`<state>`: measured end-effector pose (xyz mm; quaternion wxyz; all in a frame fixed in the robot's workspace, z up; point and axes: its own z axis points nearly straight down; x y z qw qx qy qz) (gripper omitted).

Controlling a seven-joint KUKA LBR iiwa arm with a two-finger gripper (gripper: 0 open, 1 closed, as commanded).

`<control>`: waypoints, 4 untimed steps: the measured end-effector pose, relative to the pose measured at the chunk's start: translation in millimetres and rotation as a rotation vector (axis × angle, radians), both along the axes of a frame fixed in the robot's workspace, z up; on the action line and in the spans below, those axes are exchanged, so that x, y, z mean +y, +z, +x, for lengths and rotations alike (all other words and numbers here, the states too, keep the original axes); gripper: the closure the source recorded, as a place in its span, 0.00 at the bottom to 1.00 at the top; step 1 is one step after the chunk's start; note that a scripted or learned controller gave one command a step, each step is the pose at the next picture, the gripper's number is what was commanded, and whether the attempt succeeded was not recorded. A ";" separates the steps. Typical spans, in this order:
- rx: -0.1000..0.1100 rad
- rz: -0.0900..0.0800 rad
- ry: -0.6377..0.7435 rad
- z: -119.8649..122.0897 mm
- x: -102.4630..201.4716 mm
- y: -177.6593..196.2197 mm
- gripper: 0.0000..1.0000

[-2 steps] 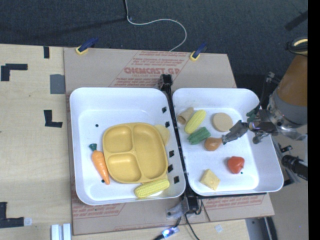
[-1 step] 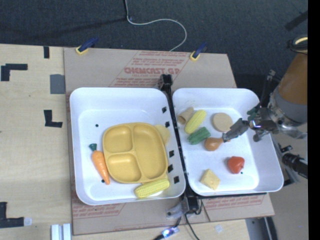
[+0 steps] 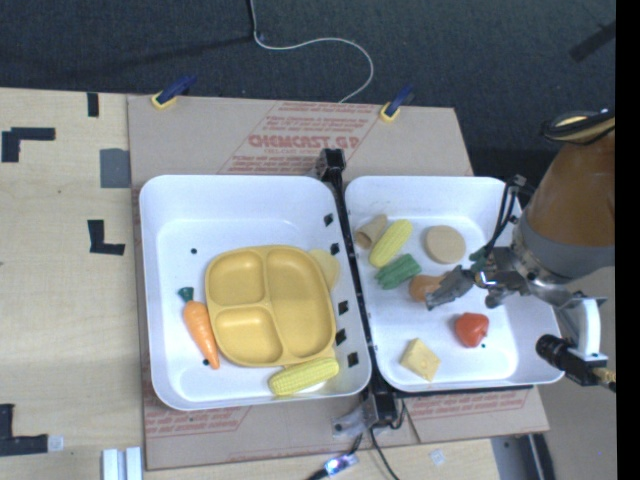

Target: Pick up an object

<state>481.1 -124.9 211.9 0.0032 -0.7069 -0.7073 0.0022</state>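
The right bin holds a yellow corn cob, a green vegetable, a round beige piece, a small tan piece, a brown-orange piece, a red tomato-like piece and a yellow cheese wedge. My gripper reaches in from the right, low over this bin. Its dark tip is right beside the brown-orange piece and just above-left of the red piece. Nothing is seen held.
The left bin holds a yellow divided plate, an orange carrot at its left, a second corn cob at its front and a pale yellow piece at its right. A black divider separates the bins.
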 end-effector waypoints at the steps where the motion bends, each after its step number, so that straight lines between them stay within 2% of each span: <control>1: 0.000 0.000 0.001 6.6 7.2 -57.4 0.00; 2: 0.000 0.000 0.000 9.1 6.8 -102.2 0.00; 3: -0.005 -0.001 0.001 8.7 7.7 -128.7 0.00; 4: -0.007 -0.003 0.000 9.0 7.2 -117.0 1.00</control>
